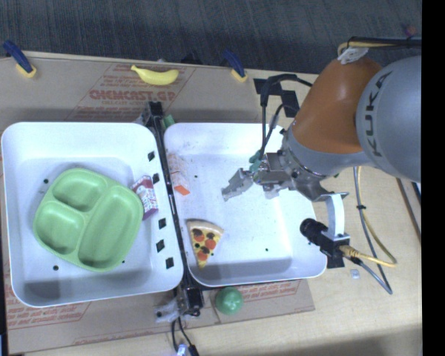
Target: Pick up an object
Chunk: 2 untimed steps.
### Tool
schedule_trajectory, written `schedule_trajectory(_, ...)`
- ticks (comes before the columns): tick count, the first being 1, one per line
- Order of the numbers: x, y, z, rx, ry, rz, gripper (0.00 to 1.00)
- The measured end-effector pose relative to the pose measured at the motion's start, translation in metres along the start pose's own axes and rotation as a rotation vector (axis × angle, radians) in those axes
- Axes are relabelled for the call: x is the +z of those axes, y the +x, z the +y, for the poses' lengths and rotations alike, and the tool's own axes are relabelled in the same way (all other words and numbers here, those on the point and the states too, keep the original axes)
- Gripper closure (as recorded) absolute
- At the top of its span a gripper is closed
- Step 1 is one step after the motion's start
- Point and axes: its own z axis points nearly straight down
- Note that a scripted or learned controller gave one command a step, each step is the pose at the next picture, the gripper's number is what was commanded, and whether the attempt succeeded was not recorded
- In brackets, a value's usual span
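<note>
pizza slice (202, 241): toy wedge, red and dark toppings, flat on the floor of the right bin, front-left corner, just beside the divider wall. Crust end up-right, tip toward the front rim.
orange scrap (181, 190): small piece on the right bin floor, near the divider, up from the pizza slice, apart from it.
jaws (233, 188): over the middle of the right bin, pointing left toward the divider. Cannot tell whether they are apart or together; nothing visible between them. Well apart from the pizza slice.
arm (356, 117): grey, orange band above the wrist, comes in from the right and covers the right bin's right side and far-right corner.
right bin (237, 273): shallow, white; floor smudged reddish near the divider.
left bin (18, 221): shallow, white, touching the right bin along a black clipped seam.
green tray (85, 217): three-compartment plate, sits tilted in the left bin, centre-left.
wrapper (146, 193): small red-and-white packet, touching the green tray's right edge, near the divider.
banana (156, 73): yellow toy, on the cardboard behind the bins, outside both.
green ball (228, 300): on the cardboard in front of the right bin, just beside its front rim.
blue clamps (20, 58): at the cardboard's back edge, one left, one near the middle.
tabletop (378, 302): light wood, cables run across it right of the bins.
</note>
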Motion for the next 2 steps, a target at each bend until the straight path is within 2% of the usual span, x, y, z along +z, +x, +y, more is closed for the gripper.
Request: schedule_trajectory(2, 0.0000, 0.0000, 0.0000, 0.000, 0.000, 0.000, 0.00)
